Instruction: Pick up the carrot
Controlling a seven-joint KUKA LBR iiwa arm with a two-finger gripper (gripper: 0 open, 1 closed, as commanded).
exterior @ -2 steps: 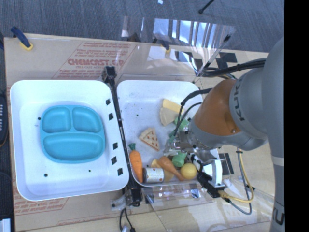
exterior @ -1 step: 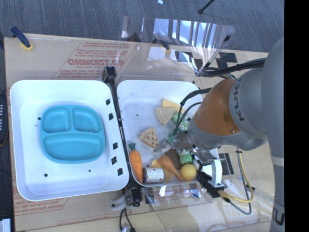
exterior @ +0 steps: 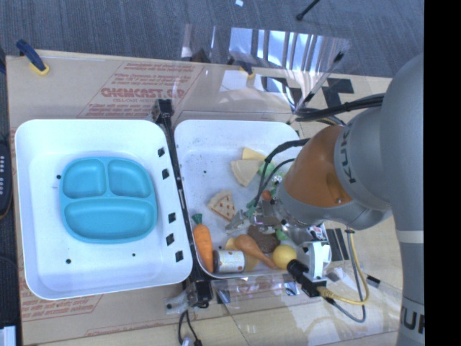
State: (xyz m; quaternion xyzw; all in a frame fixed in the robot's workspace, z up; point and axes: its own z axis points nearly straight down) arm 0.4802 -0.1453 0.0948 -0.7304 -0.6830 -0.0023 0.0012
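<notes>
Robotics lab, grey arm (exterior: pixel 389 157), white bins (exterior: pixel 29 193)

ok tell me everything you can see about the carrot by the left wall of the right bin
The carrot is a short orange toy-like piece, plastic by its look, with a small green top at its upper end. It lies flat, lengthwise along the left wall of the right bin, near the front corner, green end pointing away. Its lower end meets a small metal can. The hand sits apart, to its right.

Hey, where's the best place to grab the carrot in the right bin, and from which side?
Likely grip the carrot across its thick middle, coming straight down from above. It lies flat with its green top toward the bin's middle, its long side close to the right bin's left wall, its tip by a small can. The pincer should close across its width, clear of both.
</notes>
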